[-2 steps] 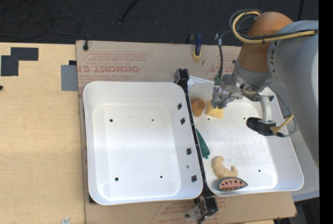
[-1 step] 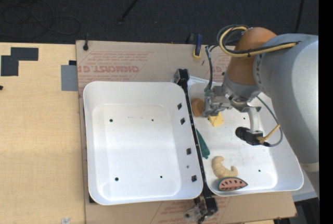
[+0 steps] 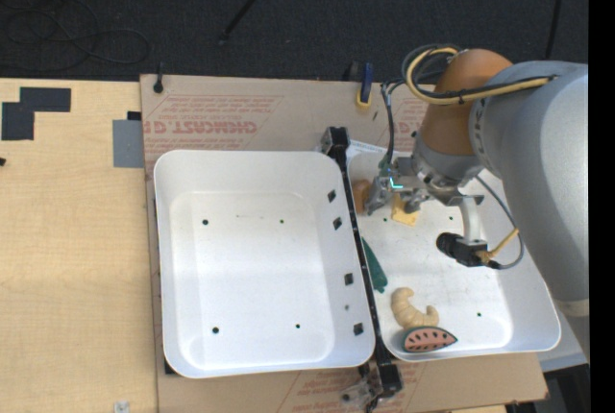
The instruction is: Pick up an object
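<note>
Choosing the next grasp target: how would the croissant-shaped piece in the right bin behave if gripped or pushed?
The croissant looks like a small moulded toy, so probably light and stiff. Its curved, rounded body may pivot or slip between fingers. It lies beside the watermelon slice, so a push would likely shift both.

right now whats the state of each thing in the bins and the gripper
gripper: low over the far end of the right bin, by the yellow piece
yellow wedge-shaped piece: lying on the bin floor beside the gripper
orange piece: against the divider wall
green strip: lying along the divider
toy croissant: lying flat, near end
toy watermelon slice: lying flat, at the near rim
right bin: holds all the items
</note>
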Controlling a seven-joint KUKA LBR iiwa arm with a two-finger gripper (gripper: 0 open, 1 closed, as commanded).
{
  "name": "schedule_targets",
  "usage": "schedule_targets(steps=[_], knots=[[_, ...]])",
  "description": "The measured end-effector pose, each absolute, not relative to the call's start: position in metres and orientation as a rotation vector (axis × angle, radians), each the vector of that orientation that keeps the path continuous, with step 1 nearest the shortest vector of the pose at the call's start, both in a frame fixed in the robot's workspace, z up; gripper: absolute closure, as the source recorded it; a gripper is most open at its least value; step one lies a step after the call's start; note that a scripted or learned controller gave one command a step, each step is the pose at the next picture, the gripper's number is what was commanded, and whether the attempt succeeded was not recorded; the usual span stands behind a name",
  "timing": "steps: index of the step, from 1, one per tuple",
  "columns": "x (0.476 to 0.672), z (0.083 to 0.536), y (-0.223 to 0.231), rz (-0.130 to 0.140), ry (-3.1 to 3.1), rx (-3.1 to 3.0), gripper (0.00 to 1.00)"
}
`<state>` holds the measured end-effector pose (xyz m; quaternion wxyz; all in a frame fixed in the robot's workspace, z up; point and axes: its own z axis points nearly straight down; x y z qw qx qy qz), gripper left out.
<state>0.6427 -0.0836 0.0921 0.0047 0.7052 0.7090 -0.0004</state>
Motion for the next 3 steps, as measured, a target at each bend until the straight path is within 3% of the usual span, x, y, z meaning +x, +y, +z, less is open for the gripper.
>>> schedule_targets(steps=[1,2,3], knots=[[0.642,0.102,-0.088,-0.005,2.215,2.214,1.0],[0.641,0.101,-0.088,-0.007,2.219,2.213,0.0],[0.641,0.111,-0.089,-0.009,2.22,2.211,1.0]])
